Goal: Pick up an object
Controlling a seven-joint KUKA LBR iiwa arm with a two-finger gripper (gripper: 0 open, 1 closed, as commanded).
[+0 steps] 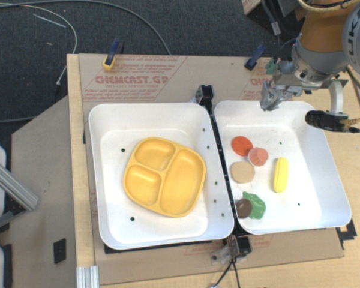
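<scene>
Hand (271, 102) (grip state unclear) above right bin's (324, 155) far rim, orange disc (242, 145) nearer.

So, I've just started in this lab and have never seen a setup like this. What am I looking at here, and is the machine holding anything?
It is a single picture from a fixed camera above a bench, looking down at a slant. The grey and orange robot arm reaches in from the right; its gripper hangs over the back edge of the right bin with nothing visible between its fingers. The left bin holds a yellow divided plate. The right bin holds small toy foods: a red disc, pink disc, tan disc, yellow corn, and a green and brown piece.
</scene>
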